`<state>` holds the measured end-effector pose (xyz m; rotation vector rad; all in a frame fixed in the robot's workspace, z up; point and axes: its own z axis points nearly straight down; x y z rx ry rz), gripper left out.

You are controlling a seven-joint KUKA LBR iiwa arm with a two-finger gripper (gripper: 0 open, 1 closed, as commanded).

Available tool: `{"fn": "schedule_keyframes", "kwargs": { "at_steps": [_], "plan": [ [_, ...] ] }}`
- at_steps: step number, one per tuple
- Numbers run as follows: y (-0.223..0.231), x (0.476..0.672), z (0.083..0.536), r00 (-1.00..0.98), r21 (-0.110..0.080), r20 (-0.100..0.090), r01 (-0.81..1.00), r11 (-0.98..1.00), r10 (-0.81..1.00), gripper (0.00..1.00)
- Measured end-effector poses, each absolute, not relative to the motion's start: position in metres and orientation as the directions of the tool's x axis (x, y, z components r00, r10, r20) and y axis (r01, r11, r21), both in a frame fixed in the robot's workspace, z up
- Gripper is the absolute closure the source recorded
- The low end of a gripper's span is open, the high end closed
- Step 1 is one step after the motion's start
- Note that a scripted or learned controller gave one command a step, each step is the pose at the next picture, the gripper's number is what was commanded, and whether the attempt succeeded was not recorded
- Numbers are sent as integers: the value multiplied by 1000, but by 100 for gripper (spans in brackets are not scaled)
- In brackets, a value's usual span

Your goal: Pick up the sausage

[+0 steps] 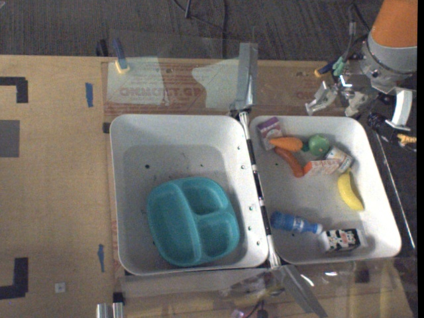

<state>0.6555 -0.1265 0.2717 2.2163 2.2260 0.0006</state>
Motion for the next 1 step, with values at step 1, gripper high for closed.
{"fn": "schedule_keyframes", "kwargs": {
  "at_steps": [1],
  "plan": [
    [-142,618,130,-140,1,0,990,140,990,0]
  ]
}}
